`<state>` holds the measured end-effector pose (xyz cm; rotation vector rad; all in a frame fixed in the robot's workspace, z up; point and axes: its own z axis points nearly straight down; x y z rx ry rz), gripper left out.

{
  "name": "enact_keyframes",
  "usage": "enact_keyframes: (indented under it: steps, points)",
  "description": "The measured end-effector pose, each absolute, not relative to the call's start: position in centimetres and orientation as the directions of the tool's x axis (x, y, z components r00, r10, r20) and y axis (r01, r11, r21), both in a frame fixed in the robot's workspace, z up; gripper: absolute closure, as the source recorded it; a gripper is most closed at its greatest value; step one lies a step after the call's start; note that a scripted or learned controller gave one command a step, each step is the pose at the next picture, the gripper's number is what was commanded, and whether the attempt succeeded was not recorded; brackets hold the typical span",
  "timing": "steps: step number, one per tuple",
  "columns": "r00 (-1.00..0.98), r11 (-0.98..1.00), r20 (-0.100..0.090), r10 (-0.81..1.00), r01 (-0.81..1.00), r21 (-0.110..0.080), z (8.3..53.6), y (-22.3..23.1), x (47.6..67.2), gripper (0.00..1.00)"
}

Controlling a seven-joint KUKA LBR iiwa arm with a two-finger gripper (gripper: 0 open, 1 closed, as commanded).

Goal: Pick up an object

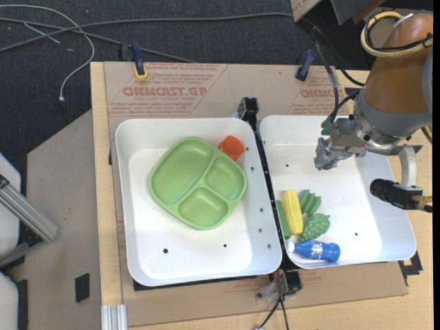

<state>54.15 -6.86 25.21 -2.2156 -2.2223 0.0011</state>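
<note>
A toy corn cob (293, 211) lies near the front left corner of the right bin (385, 249), touching a green leafy toy (313, 214) on its right, with a blue bottle-like toy (318, 251) lying crosswise just below them. Any of the three would do for a pick, and they are crowded together against the bin's left wall. The gripper (326, 157) hangs above the bare back part of the same bin, well apart from that cluster, with nothing in it; from this angle I cannot tell whether it is spread or closed. To my eye, the sensible move is to travel toward the front left and come straight down on the corn, straddling its narrow width so the neighbours aren't shoved aside. The wall so close by leaves little room for error. Over in the left bin (137, 253) a green divided plate (198, 182) sits tilted, with a small orange toy (232, 146) touching its back edge. Both bins rest on a cardboard-covered tabletop (110, 184).
</note>
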Motion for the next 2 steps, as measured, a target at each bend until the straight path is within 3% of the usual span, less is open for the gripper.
enact_keyframes:
  steps: [2]
  points:
    - [-0.007, 0.007, 0.002, 1.0, 1.0, 0.001, 24.0, 4.8, 55.2, 1.0]
